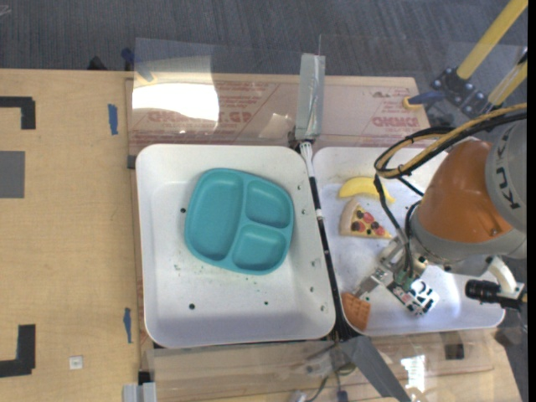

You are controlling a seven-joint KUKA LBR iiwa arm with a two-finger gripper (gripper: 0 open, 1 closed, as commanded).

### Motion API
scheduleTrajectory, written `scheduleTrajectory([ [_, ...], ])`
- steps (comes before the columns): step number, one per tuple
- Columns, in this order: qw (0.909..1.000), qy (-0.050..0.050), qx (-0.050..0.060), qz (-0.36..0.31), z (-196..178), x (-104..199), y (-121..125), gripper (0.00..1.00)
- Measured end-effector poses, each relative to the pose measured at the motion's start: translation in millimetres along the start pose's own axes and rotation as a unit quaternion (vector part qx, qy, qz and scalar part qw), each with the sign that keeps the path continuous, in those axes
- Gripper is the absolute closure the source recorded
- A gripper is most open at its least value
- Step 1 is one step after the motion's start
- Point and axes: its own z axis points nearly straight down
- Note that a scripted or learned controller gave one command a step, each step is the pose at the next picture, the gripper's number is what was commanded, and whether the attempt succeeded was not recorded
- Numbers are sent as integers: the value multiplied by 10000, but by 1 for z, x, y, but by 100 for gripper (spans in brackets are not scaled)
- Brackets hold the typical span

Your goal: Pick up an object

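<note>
Camera view is taken from above at a slant, and two white bins are seen side by side. In the left bin (159, 308) a teal divided plate (239, 221) is laid flat near the centre, well apart from the arm and apparently not the present target. The right bin (469, 308) is reached from three o'clock by the grey arm with its orange band (459, 195), the wrist being tipped downward so that the gripper (388, 276) is brought low over the bin floor.

The candidate objects are gathered at the bin's nine o'clock side: a yellow banana (360, 188) at about eleven o'clock, a pizza slice (363, 221) just below it, and a small orange waffle-like piece (357, 311) at about seven o'clock, close to the divider. The gripper is placed between the pizza slice and the waffle-like piece, nearer the latter, which suggests a pick is being lined up there.

Whether the claw is spread or pressed together cannot be told, as its tip is blurred among wrist hardware. Nothing is seen pinched in it, so the task is judged not yet done.
</note>
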Motion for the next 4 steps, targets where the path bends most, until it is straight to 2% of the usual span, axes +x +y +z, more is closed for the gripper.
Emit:
scheduleTrajectory([
  [1, 9988, 21, 32, 489, 2, -73, -36, 0],
  [2, 9410, 15, 31, 3383, 1, -30, -45, 0],
  [3, 8806, -3, 30, 4739, 1, -12, -20, 0],
  [4, 7722, -12, 24, 6353, 1, 4, -12, 0],
])
